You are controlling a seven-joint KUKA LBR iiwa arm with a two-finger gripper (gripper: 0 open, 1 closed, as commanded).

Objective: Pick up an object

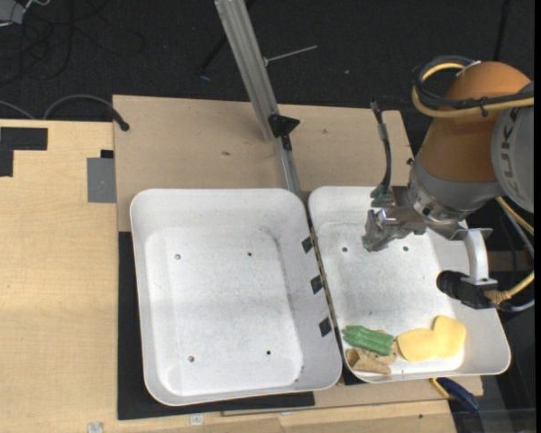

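My gripper hangs over the upper middle of the right bin, under the orange-banded wrist. Nothing shows between or below its tips. Along that bin's near edge lie a green oblong object, a small tan crumbly piece just below it, and a yellow soft-looking object to their right. These objects sit well below and to the right of the gripper in the view.
The left bin sits beside the right one, with black clips along the shared edge. A slanted metal rail rises behind the bins. Cables loop beside the arm at the right.
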